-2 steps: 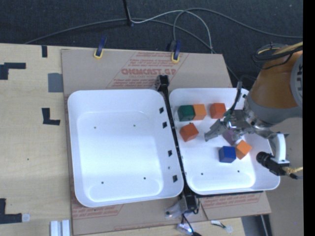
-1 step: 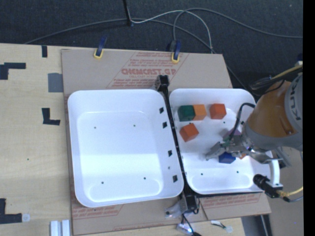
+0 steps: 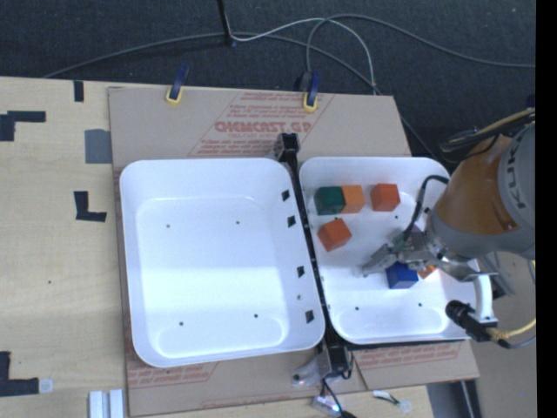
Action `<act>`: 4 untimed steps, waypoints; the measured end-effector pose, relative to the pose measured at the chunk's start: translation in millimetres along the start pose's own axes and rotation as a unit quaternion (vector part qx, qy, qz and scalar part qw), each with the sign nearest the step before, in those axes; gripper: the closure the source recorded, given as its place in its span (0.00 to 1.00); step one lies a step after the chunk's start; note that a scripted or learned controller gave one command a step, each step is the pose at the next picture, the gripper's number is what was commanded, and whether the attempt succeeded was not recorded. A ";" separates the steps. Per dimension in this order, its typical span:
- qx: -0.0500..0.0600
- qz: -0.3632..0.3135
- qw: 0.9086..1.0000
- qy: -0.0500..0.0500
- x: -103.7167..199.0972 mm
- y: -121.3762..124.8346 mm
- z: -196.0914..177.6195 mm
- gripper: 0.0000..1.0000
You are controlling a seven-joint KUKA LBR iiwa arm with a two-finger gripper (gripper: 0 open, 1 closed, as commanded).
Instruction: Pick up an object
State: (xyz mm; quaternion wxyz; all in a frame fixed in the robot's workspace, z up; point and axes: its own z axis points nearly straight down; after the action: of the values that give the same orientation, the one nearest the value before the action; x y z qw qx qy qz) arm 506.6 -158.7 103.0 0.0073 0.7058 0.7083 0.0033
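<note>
Blue cube lies beside the gripper.

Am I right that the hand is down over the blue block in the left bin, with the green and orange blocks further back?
Not quite: the bin is wrong. The camera view shows the hand over the blue block in the right bin, not the left. The green block and orange blocks do lie further back.

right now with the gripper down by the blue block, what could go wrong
1. The gripper sits at the blue block's edge, so closing may nudge the block aside rather than pinch it.
2. A small orange piece touches the blue block and could be dragged along.
3. The block lies near the right bin's wall, leaving little room.
</note>
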 end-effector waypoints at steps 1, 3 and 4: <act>-0.002 0.001 1.000 -0.002 -2.4 1.0 -12.4 1.00; -0.002 0.001 1.000 -0.003 -3.1 1.3 -22.8 1.00; 0.002 -0.002 1.000 0.003 55.8 33.0 -144.4 1.00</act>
State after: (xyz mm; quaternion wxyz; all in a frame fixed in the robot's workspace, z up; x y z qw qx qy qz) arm 537.2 -102.0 247.6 0.0036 0.7047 0.7095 0.0040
